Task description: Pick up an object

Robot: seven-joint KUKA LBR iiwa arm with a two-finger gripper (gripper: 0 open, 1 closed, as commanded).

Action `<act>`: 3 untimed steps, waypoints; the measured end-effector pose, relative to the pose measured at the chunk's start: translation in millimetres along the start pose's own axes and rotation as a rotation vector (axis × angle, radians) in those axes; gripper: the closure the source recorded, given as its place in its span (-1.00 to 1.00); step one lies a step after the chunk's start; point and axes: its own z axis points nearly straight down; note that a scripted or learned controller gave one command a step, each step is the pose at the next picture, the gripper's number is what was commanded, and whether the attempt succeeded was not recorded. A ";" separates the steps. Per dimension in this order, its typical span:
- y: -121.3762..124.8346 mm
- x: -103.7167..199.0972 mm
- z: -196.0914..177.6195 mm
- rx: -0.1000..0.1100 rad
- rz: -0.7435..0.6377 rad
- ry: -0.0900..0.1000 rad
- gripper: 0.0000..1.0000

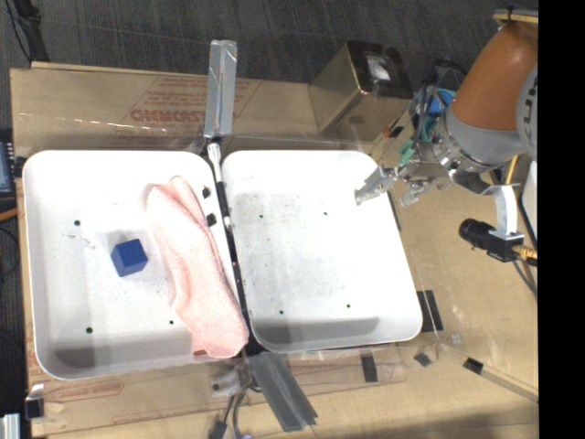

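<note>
Fingers (377,183) well apart from blue cube (130,256)

I count two white bins on my surface, side by side: the left bin (55,245) and the right bin (320,254). In the left one lies one blue cube (130,256). There is one pink cloth (194,263), lying in the left bin along its right side, its edge up against the divide between the bins. Behind the bins stands one tan box (352,85). I have one arm (494,90) and one pincer (373,187) on it.
</note>
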 end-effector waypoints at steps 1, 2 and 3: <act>-3.6 -3.7 20.4 -0.009 0.006 -0.004 -1.00; -41.7 -2.8 -4.9 -0.010 -0.013 -0.002 -1.00; -49.9 -4.0 1.5 -0.009 0.074 -0.002 -1.00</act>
